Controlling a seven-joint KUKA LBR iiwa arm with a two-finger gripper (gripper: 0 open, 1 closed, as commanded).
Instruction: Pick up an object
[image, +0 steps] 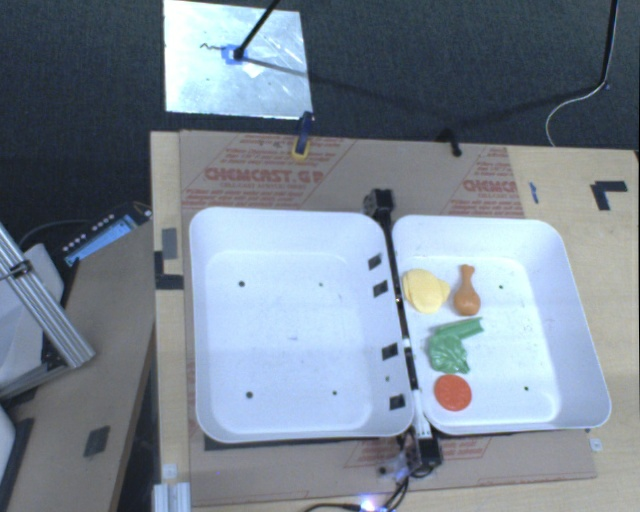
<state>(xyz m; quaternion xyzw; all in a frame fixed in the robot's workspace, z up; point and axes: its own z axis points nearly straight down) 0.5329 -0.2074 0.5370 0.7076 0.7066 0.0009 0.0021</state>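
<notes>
Starting at the far left, a ribbed metal rail (40, 310) slants across a side table, and just beyond it lies a grey device with a blue strip (100, 235). Next comes the bench, covered with a brown printed cardboard sheet (270, 170), and above it on the dark floor sits a shiny foil square (235, 60). A small yellow and blue clip (302, 140) stands at the sheet's top edge. The left bin (290, 330) shows its white floor with a few small dark dots. Black clips (380, 290) run down the seam where the two bins touch. The right bin (530, 320) holds all four objects, gathered in its left half near that seam. A yellow lump (424, 290) lies uppermost, with an orange drumstick-shaped piece (467, 290) just beside it to the right, apart from it. Below them is a green piece (453, 343), and below that, close but not touching, a flat red disc (453, 393). A thin white cable (580, 95) curls on the floor at upper right. Whether the gripper is wide, narrow or holding anything cannot be told.
</notes>
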